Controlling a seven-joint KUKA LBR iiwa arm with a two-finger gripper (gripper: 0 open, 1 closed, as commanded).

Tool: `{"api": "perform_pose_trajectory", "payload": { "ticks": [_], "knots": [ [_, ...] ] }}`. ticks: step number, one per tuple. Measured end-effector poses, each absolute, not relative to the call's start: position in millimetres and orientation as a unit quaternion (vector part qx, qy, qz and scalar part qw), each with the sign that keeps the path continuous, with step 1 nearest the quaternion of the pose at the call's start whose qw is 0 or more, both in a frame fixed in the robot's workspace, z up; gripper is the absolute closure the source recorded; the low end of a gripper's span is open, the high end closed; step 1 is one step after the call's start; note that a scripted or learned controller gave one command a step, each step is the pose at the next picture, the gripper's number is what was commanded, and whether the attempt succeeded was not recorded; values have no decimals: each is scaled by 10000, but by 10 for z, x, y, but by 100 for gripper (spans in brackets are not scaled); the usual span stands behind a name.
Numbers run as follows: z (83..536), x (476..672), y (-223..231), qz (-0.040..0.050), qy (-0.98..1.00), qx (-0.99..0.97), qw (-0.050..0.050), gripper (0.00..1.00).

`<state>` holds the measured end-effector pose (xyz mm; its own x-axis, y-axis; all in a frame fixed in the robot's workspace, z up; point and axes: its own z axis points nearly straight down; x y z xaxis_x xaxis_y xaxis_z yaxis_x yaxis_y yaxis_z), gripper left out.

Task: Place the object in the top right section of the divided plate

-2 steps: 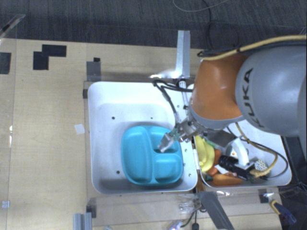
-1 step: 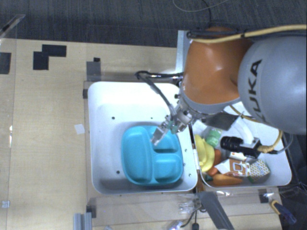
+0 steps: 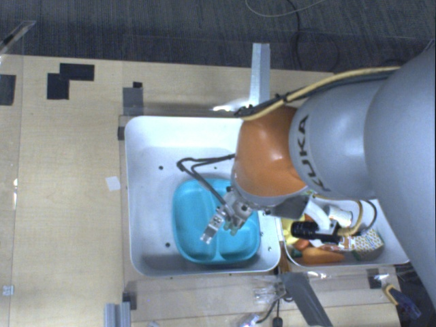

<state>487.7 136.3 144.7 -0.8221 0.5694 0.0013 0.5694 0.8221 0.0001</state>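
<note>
A light blue divided plate (image 3: 197, 216) lies in the left white bin (image 3: 146, 182), toward its front right corner. My gripper (image 3: 221, 228) hangs over the plate's right side, near the ridge between its sections. The two metal fingers (image 3: 208, 234) stand a little apart and I see nothing between them. The orange wrist band and grey arm cover the plate's upper right part. Several small objects (image 3: 320, 240) lie in the right bin, including a black one and an orange one.
The right bin (image 3: 340, 259) is mostly under the arm. A black cable (image 3: 197, 169) loops from the wrist across the left bin. Metal posts (image 3: 261, 70) stand at the bins' back edge.
</note>
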Motion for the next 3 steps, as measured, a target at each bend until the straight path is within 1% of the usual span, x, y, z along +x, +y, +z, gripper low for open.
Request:
{"api": "perform_pose_trajectory", "payload": {
  "ticks": [1, 2, 3],
  "knots": [
    [1531, 4899, 1368, -11, -9542, -2991, -2, 100],
    [1531, 4899, 1369, -11, -9542, -2990, -2, 0],
    [2881, 4900, 1108, -19, -9564, -2919, -35, 0]
  ]
}}
